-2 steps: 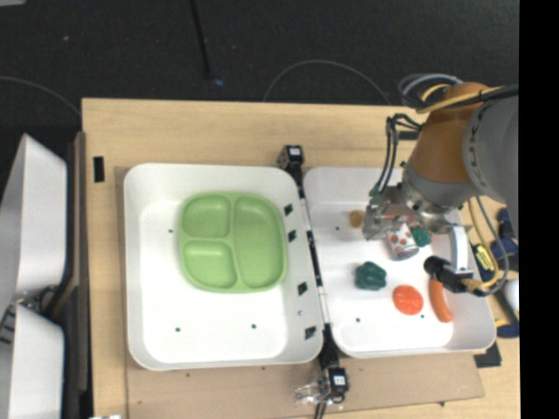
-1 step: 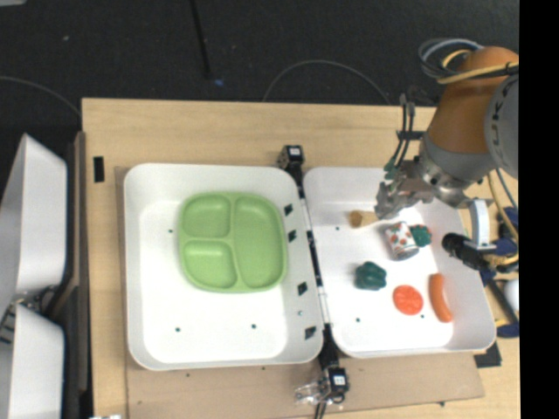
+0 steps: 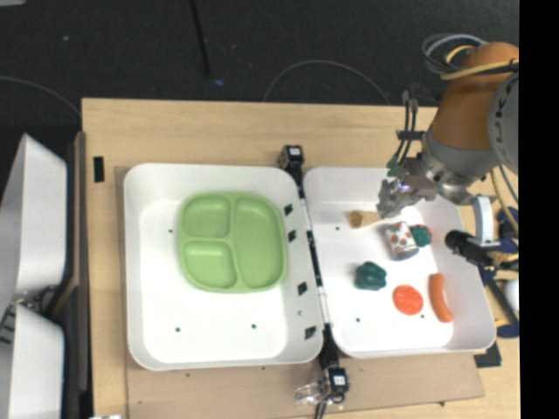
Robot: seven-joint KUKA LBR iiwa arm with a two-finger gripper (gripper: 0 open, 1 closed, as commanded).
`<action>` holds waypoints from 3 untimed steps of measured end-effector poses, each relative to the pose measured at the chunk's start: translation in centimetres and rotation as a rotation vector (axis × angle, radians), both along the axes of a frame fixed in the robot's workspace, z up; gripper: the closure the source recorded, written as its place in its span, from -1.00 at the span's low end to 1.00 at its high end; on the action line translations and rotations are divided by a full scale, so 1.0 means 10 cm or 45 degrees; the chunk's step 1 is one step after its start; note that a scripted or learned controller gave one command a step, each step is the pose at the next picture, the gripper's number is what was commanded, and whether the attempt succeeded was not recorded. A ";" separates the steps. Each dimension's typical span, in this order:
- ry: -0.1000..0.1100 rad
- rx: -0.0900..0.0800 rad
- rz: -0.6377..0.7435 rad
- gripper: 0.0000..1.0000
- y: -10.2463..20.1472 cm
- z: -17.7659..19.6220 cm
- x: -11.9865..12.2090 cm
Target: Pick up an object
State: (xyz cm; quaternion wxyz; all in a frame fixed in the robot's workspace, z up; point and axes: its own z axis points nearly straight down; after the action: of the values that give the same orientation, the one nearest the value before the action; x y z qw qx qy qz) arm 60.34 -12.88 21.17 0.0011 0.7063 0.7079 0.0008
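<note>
Camera view, layout: two shallow white bins lay side by side on the bench; the left bin (image 3: 144,321) held a green divided plate (image 3: 233,241), and the right bin (image 3: 345,186) held all the small loose items.
Candidate objects: a small tan piece (image 3: 358,219) lay at the upper left of the cluster; a patterned cube (image 3: 400,239) sat touching a teal piece (image 3: 422,235); a dark green toy (image 3: 370,275) lay below; an orange round item (image 3: 408,299) and an orange-red long item (image 3: 441,297) lay near the front right corner.
Reason for placement: the loose items were probably kept in one bin so that any of them could serve as the pick target, while the plate bin served as a separate area.
Arm pose: the arm reached in from the right, its orange band high over the bin's far right corner, wrist angled down and inward.
Gripper: the gripper (image 3: 395,201) hung low over the right bin, between the tan piece and the patterned cube, just above the latter.
Tool state: whether it was spread or closed could not be told; nothing was visibly held.
Judged stage: approach to a pick, most likely of the cube or the tan piece.
</note>
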 end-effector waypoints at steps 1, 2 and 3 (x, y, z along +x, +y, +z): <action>0.001 0.003 0.006 1.00 0.60 0.12 -0.13; 0.001 0.003 0.006 1.00 1.11 0.25 -0.21; 0.004 0.003 0.006 1.00 1.64 0.29 -0.48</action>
State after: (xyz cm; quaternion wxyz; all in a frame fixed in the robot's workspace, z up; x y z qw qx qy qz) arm 55.59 3.48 24.04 -0.0005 0.7045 0.7097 0.0005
